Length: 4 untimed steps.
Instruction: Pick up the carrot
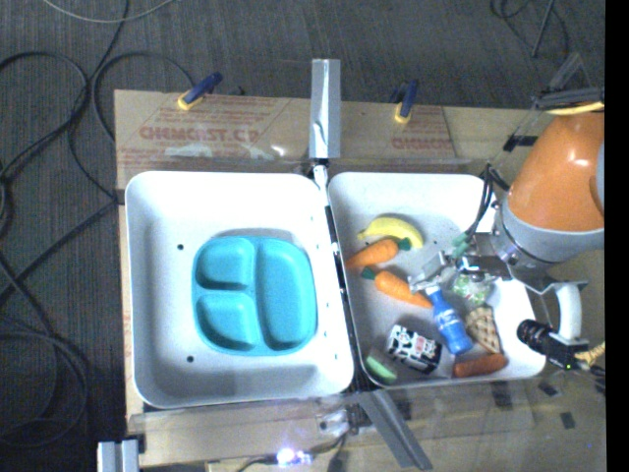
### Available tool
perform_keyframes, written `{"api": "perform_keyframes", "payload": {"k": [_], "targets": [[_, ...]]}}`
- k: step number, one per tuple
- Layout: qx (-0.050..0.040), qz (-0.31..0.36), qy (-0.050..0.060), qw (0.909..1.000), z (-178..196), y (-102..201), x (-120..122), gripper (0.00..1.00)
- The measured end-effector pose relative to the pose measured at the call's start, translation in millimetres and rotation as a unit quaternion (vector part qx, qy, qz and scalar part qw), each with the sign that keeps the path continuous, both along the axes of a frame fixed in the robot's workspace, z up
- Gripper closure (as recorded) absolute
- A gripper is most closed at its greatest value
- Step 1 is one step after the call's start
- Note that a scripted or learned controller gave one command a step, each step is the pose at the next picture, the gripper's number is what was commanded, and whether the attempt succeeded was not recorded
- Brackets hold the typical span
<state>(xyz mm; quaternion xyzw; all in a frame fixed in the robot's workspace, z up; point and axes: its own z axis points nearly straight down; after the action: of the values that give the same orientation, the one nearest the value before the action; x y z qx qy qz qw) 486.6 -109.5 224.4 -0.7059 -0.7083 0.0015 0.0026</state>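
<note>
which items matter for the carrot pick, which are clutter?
Job:
carrot by the gripper
second carrot
right bin

Clutter:
banana
blue bottle
waffle
sausage
black-and-white pack
blue divided tray, left bin

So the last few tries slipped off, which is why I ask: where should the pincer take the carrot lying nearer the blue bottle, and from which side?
Probably at the thick mid-body of the carrot, from above, closing across its width. It lies flat and slanted, tapering toward the blue bottle, which crowds that end; the green-topped end is freer.
</note>
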Motion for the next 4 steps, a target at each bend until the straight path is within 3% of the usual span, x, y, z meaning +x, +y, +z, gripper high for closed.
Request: {"api": "perform_keyframes", "payload": {"k": [1,2,3,4], "targets": [[0.0012,0.001,0.003,1.0000,5.9,1.3,1.0,1.00],[0.0012,0.001,0.003,1.0000,5.9,1.3,1.0,0.00],[-0.0015,-0.069,0.000,0.9976,59.9,9.3,26.1,0.00],[-0.0015,-0.069,0.000,0.9976,59.8,9.3,26.1,0.00]]}}
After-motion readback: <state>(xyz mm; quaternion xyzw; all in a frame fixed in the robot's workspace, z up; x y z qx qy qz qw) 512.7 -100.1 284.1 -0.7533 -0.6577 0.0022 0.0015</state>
